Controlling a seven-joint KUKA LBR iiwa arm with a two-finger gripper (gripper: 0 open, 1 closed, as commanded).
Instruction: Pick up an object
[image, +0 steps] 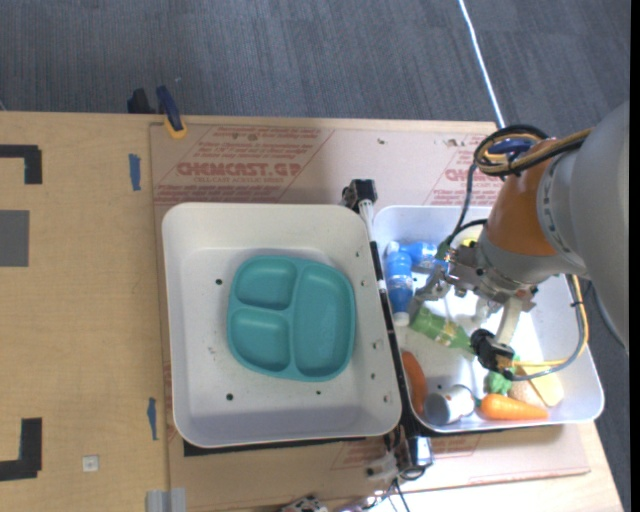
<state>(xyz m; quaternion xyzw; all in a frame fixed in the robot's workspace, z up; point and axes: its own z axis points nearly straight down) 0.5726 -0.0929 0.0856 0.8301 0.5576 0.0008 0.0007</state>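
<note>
Camera view: we see gripper (470, 305) fingers spread, empty, by green bottle (436, 327) lying upper-left to lower-right, right end hidden

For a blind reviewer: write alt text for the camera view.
The robot arm hangs over the right bin, which holds a blue bottle, a green bottle and a carrot; the left bin holds a teal divided plate.

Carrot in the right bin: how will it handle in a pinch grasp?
The carrot looks like smooth moulded plastic, so probably stiff, light, somewhat slippery. Its round, tapered shape would likely roll in an arc if nudged.
</note>
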